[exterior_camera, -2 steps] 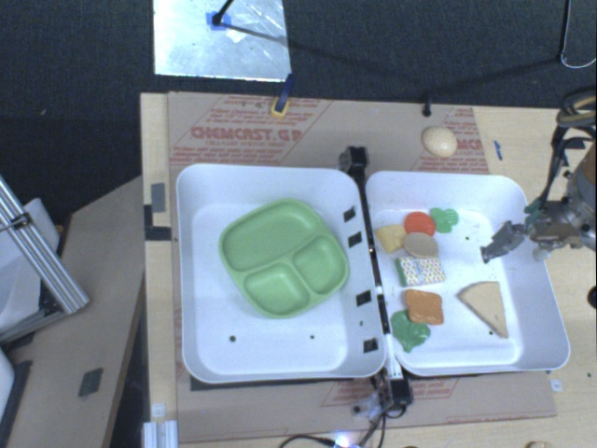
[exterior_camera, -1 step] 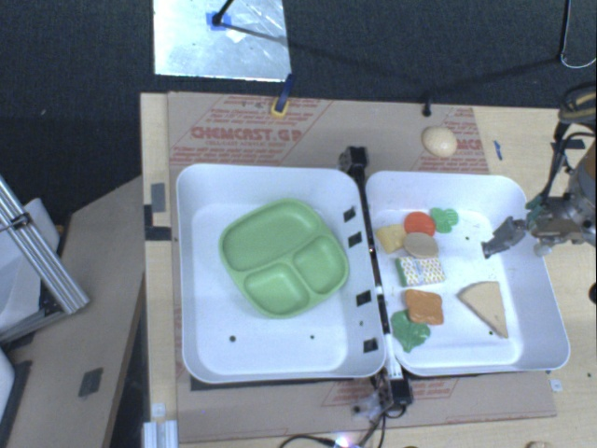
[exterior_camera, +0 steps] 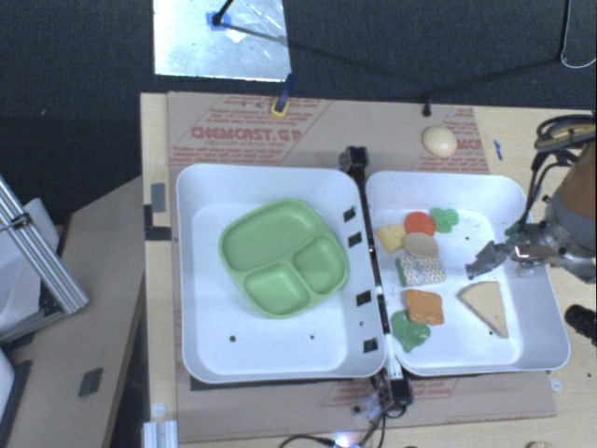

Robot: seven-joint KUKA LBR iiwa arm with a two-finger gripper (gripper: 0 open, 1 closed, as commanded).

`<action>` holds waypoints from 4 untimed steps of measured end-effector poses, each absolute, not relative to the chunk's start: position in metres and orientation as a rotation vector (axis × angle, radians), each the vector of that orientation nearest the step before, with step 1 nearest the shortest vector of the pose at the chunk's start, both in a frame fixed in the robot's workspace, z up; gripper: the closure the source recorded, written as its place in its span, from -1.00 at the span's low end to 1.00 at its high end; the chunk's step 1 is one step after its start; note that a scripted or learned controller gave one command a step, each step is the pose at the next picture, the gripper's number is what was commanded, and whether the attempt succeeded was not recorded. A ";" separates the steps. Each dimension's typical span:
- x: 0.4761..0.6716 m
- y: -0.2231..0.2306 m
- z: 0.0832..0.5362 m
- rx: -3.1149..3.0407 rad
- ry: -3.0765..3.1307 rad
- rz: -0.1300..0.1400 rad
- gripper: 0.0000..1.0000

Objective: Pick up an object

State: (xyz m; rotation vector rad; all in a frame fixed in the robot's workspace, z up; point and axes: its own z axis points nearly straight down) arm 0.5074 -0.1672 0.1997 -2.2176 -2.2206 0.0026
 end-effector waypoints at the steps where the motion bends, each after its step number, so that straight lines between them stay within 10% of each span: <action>1: 0.498 -0.171 0.145 -2.218 -2.220 0.002 -1.00; 3: 0.513 -0.176 0.091 -2.231 -2.228 -0.003 -1.00; 4: 0.516 -0.177 0.104 -2.240 -2.237 -0.013 1.00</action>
